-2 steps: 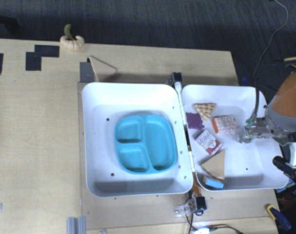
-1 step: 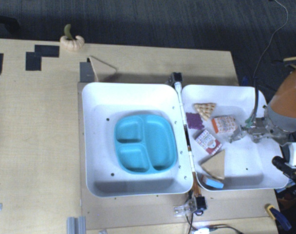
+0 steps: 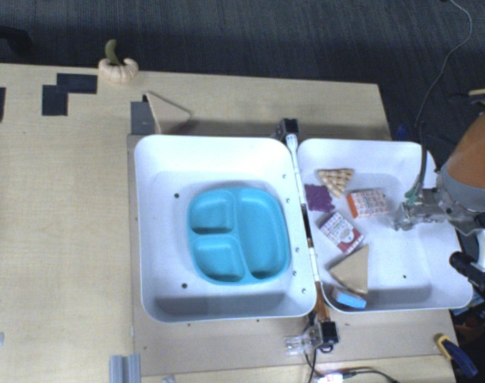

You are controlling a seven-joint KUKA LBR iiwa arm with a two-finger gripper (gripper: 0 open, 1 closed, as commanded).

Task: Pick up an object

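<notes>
Pale wooden bench [image 3: 59, 214] fills most of what I see from up here, with two shallow white bins side by side on it. One, the left bin [image 3: 155, 214], holds a blue divided tray [image 3: 238, 234]. Its neighbour, the right bin [image 3: 402, 278], carries the loose pickings, all crowded toward its left half: a purple piece [image 3: 317, 197], a waffle-patterned wedge [image 3: 336, 179], an orange-and-white packet [image 3: 368, 203], a small printed packet [image 3: 339, 230], a tan wedge [image 3: 352, 270] and a blue bit [image 3: 351, 300] in the near corner.

The gripper [image 3: 408, 212] hangs over the right bin's right half, just beside the orange-and-white packet, with nothing between its fingers that I can make out; whether they are spread or pressed together I cannot tell. The arm [image 3: 470, 178] reaches in from the right, orange band above the wrist, tool pointing leftward and down.

To my eye the nearest packet is the sensible target: shift a little left, centre over it, then drop straight so the neighbours aren't nudged.
</notes>
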